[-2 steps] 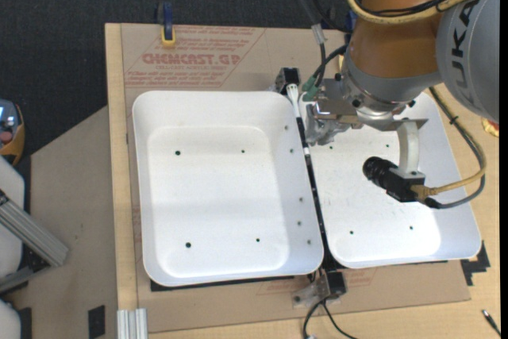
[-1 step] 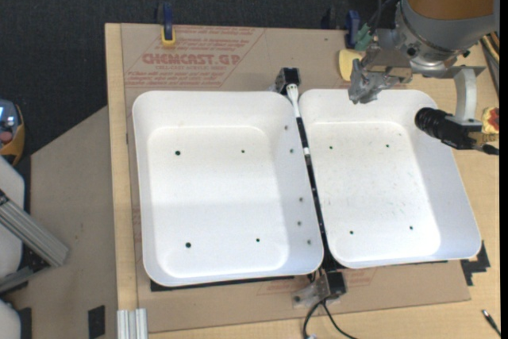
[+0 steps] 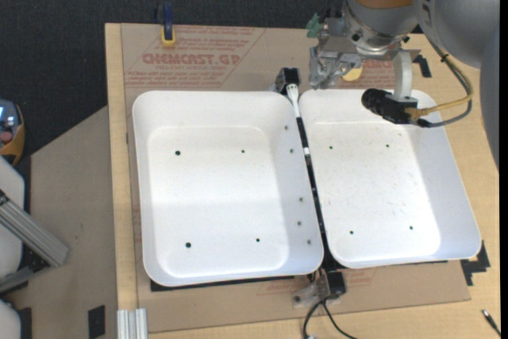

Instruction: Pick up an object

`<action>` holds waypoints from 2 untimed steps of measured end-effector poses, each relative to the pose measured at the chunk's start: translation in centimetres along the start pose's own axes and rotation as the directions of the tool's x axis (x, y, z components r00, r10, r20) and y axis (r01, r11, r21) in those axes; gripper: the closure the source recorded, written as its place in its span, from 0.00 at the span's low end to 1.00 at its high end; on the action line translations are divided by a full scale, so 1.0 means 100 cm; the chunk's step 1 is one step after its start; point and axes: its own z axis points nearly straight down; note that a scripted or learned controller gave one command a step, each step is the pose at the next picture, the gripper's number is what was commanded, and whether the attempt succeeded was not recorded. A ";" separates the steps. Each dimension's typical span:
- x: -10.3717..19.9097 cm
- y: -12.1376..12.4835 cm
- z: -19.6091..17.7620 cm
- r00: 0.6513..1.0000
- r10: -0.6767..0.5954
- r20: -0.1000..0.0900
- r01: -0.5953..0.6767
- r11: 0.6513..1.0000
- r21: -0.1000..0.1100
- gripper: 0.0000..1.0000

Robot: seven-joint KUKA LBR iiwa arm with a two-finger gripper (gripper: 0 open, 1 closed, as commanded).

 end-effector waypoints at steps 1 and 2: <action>0.052 0.010 -0.126 1.000 -0.003 -0.003 0.003 1.000 -0.014 1.00; 0.074 0.019 -0.022 1.000 0.001 0.000 -0.001 1.000 0.011 1.00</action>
